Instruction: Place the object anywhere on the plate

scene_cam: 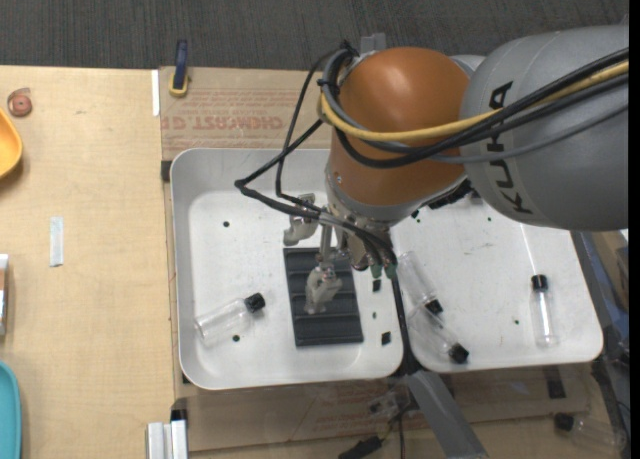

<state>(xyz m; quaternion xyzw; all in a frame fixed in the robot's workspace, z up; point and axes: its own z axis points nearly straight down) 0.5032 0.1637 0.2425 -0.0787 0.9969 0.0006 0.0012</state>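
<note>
A black ribbed plate [335, 322] lies in the left bin [200, 247], toward its right side. My gripper [321, 288] hangs low over the middle of the plate, under the orange wrist band [400, 117]. A clear vial with a black cap [228, 315] lies in the left bin, to the left of the plate and apart from it. The arm hides the plate's far end and the strip between the bins.
The right bin [490, 247] holds a clear vial [543, 311] near its right side and two more [423, 290] [449, 345] by its left wall. Black cables [270, 187] loop from the wrist over the left bin. A cardboard sheet [240, 112] lies behind the bins.
</note>
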